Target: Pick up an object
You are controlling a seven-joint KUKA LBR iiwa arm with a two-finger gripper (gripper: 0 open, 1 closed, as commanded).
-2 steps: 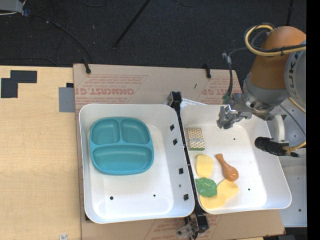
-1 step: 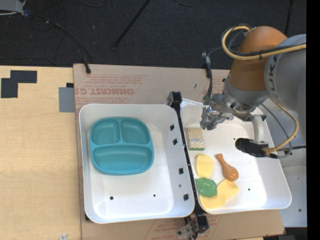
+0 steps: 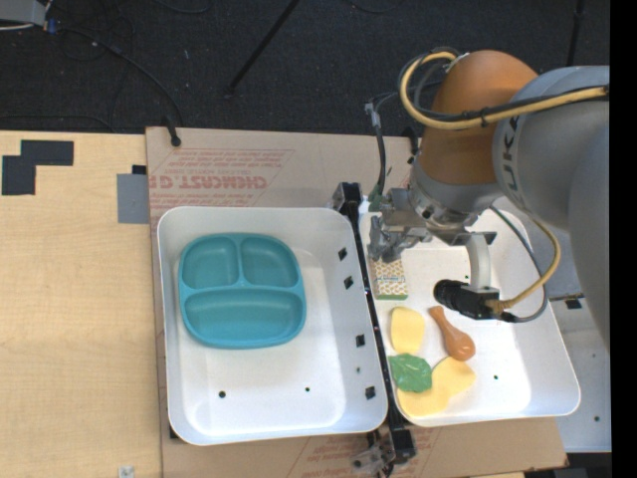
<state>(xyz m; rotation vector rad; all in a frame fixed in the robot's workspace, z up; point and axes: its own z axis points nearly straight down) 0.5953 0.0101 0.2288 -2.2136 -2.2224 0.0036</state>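
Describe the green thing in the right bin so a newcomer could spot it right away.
Start at the right bin, the one under the grey arm, and look to its near left corner beside the divider. There a small green lump lies between two pale yellow pieces, overlapping the lower one. It is the sole green item in that bin; the orange spoon-shaped thing lies just to its right.

The wooden bench (image 3: 70, 317) bears a cardboard sheet (image 3: 249, 167) under two white bins (image 3: 199, 421), side by side.
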